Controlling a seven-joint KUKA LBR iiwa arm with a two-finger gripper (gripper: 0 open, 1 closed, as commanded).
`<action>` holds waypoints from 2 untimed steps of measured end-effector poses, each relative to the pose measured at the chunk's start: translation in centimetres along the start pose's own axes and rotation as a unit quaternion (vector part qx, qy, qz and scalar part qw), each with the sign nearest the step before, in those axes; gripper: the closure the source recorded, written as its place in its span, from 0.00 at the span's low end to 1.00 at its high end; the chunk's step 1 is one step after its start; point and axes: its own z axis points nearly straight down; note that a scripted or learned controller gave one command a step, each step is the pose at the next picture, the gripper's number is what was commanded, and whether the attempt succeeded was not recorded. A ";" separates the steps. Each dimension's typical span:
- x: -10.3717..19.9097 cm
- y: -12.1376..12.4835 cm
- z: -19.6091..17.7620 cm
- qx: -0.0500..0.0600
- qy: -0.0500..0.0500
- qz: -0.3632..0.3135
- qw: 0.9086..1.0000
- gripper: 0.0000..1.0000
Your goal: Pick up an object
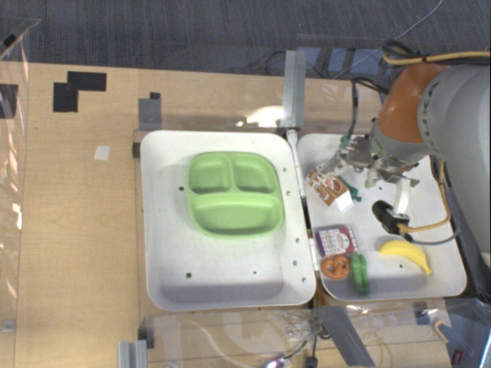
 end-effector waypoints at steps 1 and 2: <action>0.3 -0.3 -0.1 -0.007 -0.005 -0.031 0.999 0.00; 0.2 -3.9 -0.3 -0.012 -0.003 -0.015 1.000 0.00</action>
